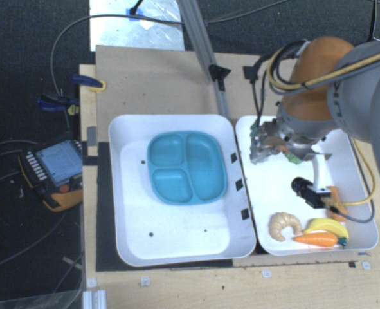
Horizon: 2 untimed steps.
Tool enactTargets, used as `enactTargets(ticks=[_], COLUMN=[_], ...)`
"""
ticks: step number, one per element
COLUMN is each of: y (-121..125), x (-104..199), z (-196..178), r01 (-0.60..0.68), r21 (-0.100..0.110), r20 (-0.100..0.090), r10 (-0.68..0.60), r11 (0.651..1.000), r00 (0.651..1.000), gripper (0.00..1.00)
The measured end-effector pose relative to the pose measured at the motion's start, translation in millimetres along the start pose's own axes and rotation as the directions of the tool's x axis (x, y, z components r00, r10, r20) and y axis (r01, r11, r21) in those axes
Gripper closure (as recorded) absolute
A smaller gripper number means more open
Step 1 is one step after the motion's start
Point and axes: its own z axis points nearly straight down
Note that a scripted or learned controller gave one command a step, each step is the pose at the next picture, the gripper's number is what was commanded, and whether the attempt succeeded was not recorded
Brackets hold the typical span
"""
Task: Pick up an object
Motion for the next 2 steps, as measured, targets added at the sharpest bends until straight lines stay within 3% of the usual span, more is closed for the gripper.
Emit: enactTargets(ticks=[2], y=[-11.1], x=[109.3], z=[-16.6], r01=[0.002], r21=[-0.002], r20=[-0.001], r10=[-0.002], r11=[1.0], r00=[1.0], gripper=[1.0])
